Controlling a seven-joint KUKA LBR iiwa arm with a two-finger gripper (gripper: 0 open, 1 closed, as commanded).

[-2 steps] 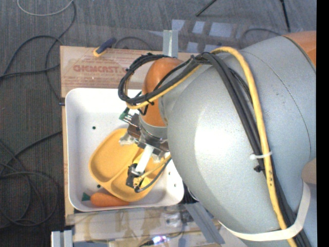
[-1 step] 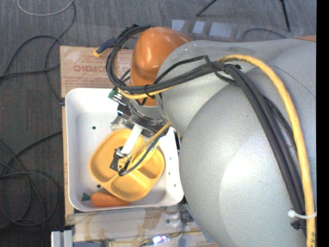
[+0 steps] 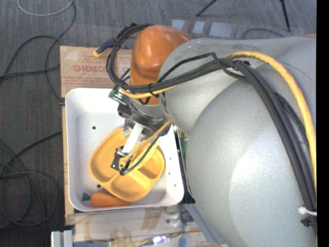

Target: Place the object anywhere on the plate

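camera view: carrot (image 3: 107, 200) lies in the white bin (image 3: 82, 117) just beside the yellow plate (image 3: 103, 161); claw (image 3: 121, 163) hangs over the plate, its grip impossible to tell. faint red lettering on cardboard (image 3: 87, 68), unreadable; grey carpet (image 3: 31, 50) with cables.

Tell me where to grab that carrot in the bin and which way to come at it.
Grip the carrot across its thick orange middle, coming straight down from above. It lies flat on the floor of the white bin, lengthwise along the near wall, close beside the yellow plate. Those neighbours probably crowd the fingers, so the gap may be tight. The gripper is over the plate.
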